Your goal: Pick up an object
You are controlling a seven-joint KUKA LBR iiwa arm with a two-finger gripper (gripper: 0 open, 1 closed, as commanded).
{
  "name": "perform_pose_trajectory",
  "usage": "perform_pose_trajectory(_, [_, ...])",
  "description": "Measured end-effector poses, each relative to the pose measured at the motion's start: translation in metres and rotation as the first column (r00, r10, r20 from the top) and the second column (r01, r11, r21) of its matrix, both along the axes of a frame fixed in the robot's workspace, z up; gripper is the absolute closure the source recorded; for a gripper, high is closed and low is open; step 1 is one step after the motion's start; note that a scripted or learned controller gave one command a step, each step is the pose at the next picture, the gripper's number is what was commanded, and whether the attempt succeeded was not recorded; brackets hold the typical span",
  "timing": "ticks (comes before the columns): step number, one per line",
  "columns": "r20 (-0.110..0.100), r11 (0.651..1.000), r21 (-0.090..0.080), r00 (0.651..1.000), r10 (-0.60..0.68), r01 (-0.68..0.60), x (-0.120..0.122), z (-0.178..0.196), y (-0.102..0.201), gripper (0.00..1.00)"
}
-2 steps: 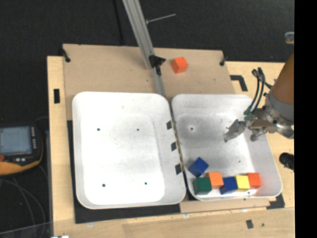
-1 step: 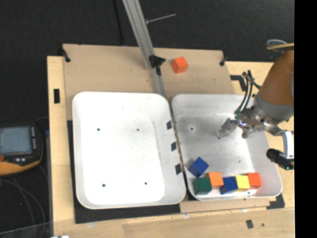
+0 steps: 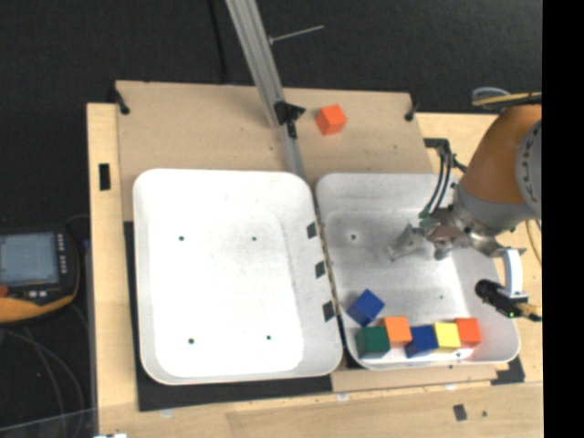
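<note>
Behind the bins (image 3: 315, 190), orange cube (image 3: 330, 119)

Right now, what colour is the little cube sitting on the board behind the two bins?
Orange; the cube shows plainly in the camera view.

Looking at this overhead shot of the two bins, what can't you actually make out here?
- Gripper, camera view: blurred and small over the right bin; whether it grips anything cannot be told.
- Arm, camera view: cut off by the right edge.
- Cubes along the right bin's front wall, from the green cube to the red-orange one: too tightly packed to tell if they touch.
- Handheld screen, left edge: cut off, display unreadable.
</note>
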State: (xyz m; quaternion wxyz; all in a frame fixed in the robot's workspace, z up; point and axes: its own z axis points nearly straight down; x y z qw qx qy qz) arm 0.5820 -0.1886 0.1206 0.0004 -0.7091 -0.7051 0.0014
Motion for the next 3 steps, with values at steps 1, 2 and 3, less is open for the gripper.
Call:
perform_pose_trajectory(1, [0.007, 1.000, 0.000, 1.000, 0.009, -0.009, 0.049, -0.024, -0.005, 0.00])
perform_pose_trajectory(2, [0.007, 1.000, -0.003, 1.000, 0.011, -0.011, 0.048, -0.011, -0.007, 1.00])
perform_pose_trajectory(3, [0.006, 1.000, -0.003, 1.000, 0.013, -0.013, 0.048, -0.012, -0.007, 0.00])
